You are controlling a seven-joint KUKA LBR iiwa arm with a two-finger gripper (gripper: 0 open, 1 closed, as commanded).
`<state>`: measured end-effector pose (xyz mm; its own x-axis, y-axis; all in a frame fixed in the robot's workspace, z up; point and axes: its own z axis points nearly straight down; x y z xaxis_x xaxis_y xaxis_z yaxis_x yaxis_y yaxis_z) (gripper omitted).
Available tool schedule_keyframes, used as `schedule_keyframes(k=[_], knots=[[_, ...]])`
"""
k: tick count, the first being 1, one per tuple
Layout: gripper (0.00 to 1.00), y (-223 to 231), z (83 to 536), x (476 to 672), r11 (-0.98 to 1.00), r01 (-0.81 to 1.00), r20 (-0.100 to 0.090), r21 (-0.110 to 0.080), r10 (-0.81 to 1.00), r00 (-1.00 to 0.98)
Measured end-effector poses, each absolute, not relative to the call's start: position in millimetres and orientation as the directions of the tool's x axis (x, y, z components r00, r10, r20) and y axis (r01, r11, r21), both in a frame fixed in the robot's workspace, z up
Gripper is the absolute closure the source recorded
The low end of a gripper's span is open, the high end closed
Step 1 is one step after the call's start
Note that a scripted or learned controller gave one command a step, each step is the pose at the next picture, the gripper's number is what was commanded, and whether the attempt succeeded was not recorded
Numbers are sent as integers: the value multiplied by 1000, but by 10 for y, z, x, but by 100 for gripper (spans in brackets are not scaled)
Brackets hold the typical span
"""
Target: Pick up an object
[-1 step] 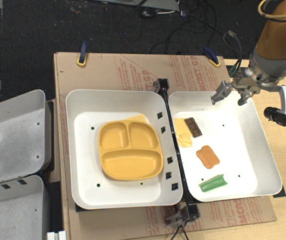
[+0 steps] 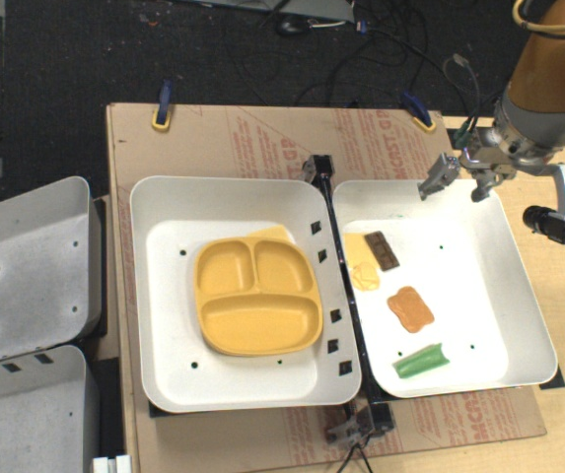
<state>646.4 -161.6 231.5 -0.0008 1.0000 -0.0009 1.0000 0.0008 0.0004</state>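
Observation:
My gripper (image 2: 459, 182) hangs over the back edge of the right bin (image 2: 479, 264), its two fingers spread open with nothing between them. In that bin lie a dark brown bar (image 2: 382, 250), a pale yellow piece (image 2: 362, 267), an orange-brown piece (image 2: 410, 308) and a green piece (image 2: 421, 361). All of them are well in front and to the left of the gripper. The left bin (image 2: 159, 264) holds a yellow divided tray (image 2: 258, 297).
A black divider (image 2: 336, 274) runs between the two bins. Grey metal panels (image 2: 26, 264) lie off the bench at the left. Clamps (image 2: 163, 109) hold the cardboard base at the back, and cables trail across the dark floor behind.

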Motion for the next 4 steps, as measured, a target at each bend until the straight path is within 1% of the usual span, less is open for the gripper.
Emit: schedule_keyframes(k=[1,2,3,4], knots=[[0,-1629,1778,6559,3,1000,0,-4,1000,-3],[0,-1710,1210,6499,-2,1000,0,-4,1000,2],[0,-1703,910,6500,0,1000,-1,-1,1000,0],[100,-1702,1032,6511,1,1000,-2,3,1000,0]])
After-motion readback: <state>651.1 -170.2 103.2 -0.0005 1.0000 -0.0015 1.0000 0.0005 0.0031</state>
